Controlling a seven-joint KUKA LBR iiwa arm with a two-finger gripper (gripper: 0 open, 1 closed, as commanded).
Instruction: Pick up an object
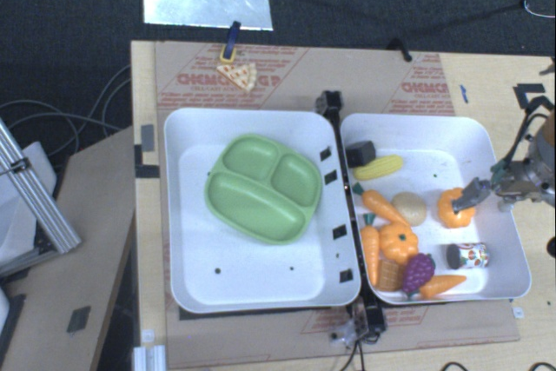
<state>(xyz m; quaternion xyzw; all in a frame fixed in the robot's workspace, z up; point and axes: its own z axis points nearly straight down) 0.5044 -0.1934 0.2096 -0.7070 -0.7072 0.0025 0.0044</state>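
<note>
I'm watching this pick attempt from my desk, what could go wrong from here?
The gripper sits at the orange pepper, a rounded thing that might slip out or roll away. The small can and beige ball lie near, so either could get nudged. The bin wall is close behind.

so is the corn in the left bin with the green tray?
No, the corn lies in the right bin near its back-left corner; the green tray sits alone in the left bin.

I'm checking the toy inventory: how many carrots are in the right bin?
3, maybe more hidden: one carrot slanting beside the corn, one upright along the left wall, one lying at the front edge by the grapes.
</note>
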